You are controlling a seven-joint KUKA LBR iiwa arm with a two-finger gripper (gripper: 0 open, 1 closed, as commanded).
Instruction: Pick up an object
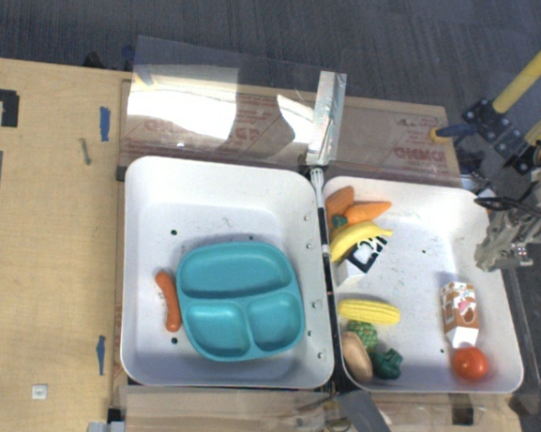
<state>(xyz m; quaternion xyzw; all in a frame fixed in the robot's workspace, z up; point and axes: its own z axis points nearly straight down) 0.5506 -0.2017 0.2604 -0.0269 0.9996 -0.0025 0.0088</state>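
two white bins side by side on the counter. in the left bin we see a teal divided plate with three compartments, and a toy sausage lying just beside the plate's left edge, touching or nearly so.

the right bin carries the rest. at its upper left corner there's a toy carrot next to an orange piece we can't identify. just below those, a toy banana resting on a black-and-white card or box. lower along the left wall: a corn cob, then a tan potato-like piece against a green broccoli-like piece. on the right side a small carton lies flat, with a red tomato just below it, near the bottom right corner.

the tool sits at the right bin's right rim, above the carton and apart from it. nothing visible between its fingers. we can't tell whether it's released or clenched, too small and cluttered with cables there. the arm comes in from the right.

a clear plastic sheet lies behind the bins.
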